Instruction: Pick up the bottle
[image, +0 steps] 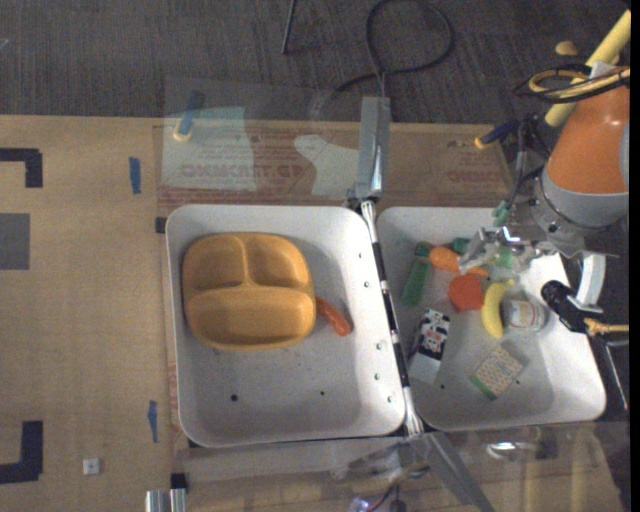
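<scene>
A small clear bottle (524, 316) with a pale label lies on its side in the right bin (560, 400), just right of a yellow banana (492, 309). My gripper (498, 246) hangs over the upper part of that bin, up and to the left of the bottle, above an orange piece (444, 259) and a bit of green (504, 259). I see nothing clearly held in it.
The right bin also holds a green stick (415, 281), a red-orange round thing (465, 292), a black-and-white carton (430, 342) and a patterned card (497, 371). In the left bin (290, 400) sit an upturned yellow divided plate (248, 289) and an orange carrot (334, 317).
</scene>
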